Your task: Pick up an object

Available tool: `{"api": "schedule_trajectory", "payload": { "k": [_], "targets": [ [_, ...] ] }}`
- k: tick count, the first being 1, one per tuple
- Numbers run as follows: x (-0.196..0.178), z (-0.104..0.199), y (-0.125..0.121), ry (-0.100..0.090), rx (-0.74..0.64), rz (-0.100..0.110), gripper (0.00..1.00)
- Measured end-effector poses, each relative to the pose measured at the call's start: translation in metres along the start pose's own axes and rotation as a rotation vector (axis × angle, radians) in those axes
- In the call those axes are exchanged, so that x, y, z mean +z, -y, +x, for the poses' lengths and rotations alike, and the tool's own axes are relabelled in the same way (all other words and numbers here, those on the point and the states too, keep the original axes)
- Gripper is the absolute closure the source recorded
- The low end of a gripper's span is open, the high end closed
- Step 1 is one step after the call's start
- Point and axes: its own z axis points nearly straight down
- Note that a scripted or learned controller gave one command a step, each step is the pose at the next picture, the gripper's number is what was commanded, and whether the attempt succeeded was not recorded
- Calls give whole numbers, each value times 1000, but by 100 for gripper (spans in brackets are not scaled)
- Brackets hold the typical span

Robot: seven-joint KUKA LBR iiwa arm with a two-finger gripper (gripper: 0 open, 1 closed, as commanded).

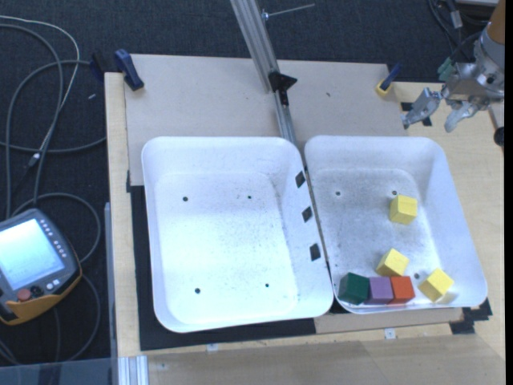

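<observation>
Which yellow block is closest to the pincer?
The yellow block alone in the middle of the right bin; the other two sit lower, by the colored row. The pincer hovers above.

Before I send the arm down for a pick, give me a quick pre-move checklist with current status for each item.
1. Gripper carries nothing: ok, fingers spread with nothing between them.
2. Gripper over a target: not ok, it sits above the right bin's far corner, away from every block.
3. Isolated target available: ok, the upper yellow block stands alone.
4. Near-edge cluster graspable: not ok, green block, purple block and orange block touch in a row.
5. Corner yellow block clearance from wall: cannot tell.
</observation>
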Motion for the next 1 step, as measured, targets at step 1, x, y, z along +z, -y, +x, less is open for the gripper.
{"api": "schedule_trajectory", "payload": {
  "k": [1],
  "targets": [
    [136,-5,46,-4,2,8,0]
  ]
}}
